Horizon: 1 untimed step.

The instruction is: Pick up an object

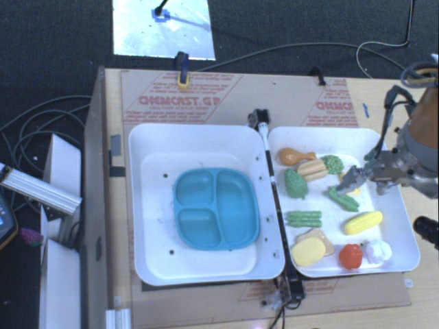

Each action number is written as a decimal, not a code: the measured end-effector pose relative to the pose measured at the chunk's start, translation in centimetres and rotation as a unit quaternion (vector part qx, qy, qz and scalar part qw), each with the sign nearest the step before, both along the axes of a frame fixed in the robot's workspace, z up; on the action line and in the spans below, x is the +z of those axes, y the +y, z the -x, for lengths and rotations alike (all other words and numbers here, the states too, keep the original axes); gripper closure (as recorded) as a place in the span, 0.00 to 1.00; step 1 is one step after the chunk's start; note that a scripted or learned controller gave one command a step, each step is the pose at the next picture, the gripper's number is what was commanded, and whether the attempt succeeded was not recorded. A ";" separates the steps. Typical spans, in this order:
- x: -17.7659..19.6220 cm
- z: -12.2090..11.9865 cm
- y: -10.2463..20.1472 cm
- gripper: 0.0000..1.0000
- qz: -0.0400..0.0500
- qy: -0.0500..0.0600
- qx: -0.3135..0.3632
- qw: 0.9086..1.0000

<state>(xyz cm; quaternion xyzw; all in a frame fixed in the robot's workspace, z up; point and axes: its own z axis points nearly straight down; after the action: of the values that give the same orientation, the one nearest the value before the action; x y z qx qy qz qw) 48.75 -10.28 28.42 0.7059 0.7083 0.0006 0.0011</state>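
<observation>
One smooth blue sectioned plastic plate [217,208]

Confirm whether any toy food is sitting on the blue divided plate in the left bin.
No. The blue divided plate has bare compartments; the toy foods, such as the yellow corn and red tomato, lie in the right bin.

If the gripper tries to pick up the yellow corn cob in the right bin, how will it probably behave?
The yellow corn cob looks like a rounded, elongated toy, so it may roll sideways when nudged. Its glossy surface suggests hard plastic: probably stiff, light and somewhat slippery. It lies apart from its neighbours on the right white bin, leaving room to grasp it.
</observation>
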 end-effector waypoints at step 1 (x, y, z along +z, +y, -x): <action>-14.2 -5.5 -4.2 0.00 0.000 0.002 -0.001 1.000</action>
<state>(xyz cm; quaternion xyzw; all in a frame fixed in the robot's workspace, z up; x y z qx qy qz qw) 54.28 -14.47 14.26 0.7070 0.7073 -0.0009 -0.0010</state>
